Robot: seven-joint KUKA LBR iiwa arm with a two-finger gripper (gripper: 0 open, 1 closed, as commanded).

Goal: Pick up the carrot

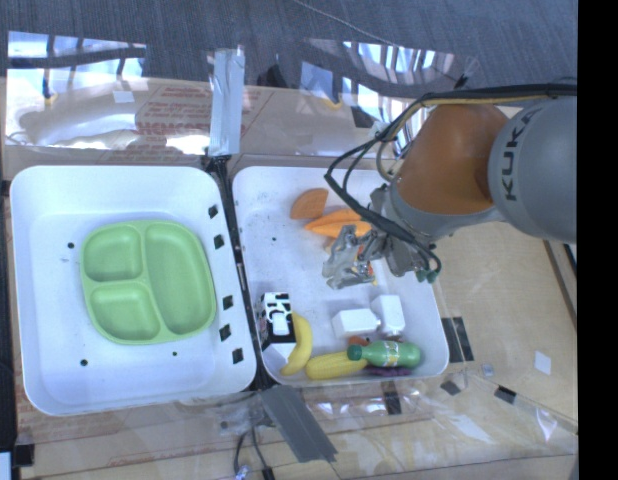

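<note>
The carrot (pixel 334 222) is an orange tapered piece lying in the right bin (pixel 259 258), near its back, partly under the arm. My gripper (pixel 347 260) hangs just in front of the carrot's right end, pointing down into the bin. Its metal fingers are blurred together and cluttered. Nothing clearly sits between them. An orange slice-shaped piece (pixel 310 203) lies just behind and left of the carrot.
In the right bin's front lie a banana (pixel 301 343), a yellow item (pixel 334 366), a green bottle (pixel 387 354), two white blocks (pixel 356 321) and a black-and-white object (pixel 277 316). The left bin (pixel 39 348) holds a green divided plate (pixel 147 280).
</note>
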